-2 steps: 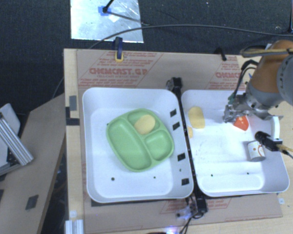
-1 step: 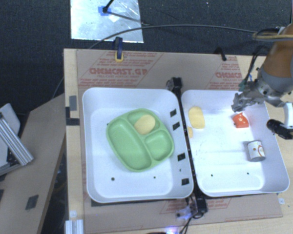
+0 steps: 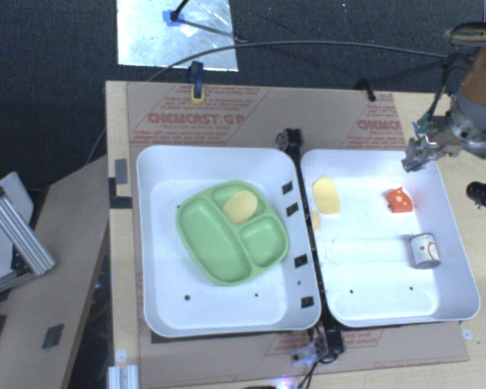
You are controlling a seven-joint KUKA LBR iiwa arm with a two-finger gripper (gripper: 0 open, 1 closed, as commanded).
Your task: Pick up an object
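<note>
While the gripper hangs over the right bin, can't tell its state. Both bins sit on brown board; dark carpet around.

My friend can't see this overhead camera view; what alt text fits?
A robot arm's pincer hovers over the right bin's far corner, above an orange piece, yellow piece and small can. The left bin holds a green tray.

"CHEMCAST GP" printed in red, repeated, on brown protective sheet under bins; other print illegible.
</note>
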